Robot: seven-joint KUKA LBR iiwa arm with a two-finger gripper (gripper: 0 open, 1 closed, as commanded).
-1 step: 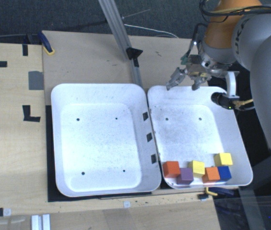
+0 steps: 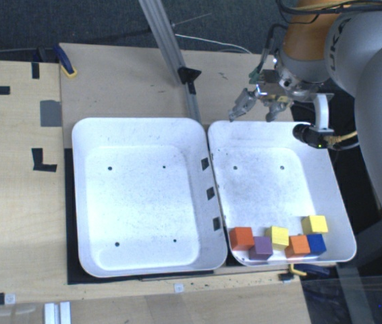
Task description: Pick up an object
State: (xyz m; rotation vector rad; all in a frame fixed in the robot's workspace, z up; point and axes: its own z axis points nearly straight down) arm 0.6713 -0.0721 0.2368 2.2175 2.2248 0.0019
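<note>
I can read no text anywhere here — no label, brand, number or sign that resolves into characters. The blocks in my right bin point(image 2: 326, 181) show plain coloured faces, both bins are blank white — and the dark marks on the bench point(image 2: 15, 133) are bare tape shapes, not letters.

Bins: left bin point(image 2: 137, 194) and right bin point(image 2: 272, 181), white, finely dark-speckled. Blocks: two orange point(image 2: 241, 237) point(image 2: 299, 246), two yellow point(image 2: 279, 235) point(image 2: 315, 224), one purple point(image 2: 262, 247), one blue point(image 2: 316, 244). Arm point(image 2: 353, 39): grey, orange band.
</note>
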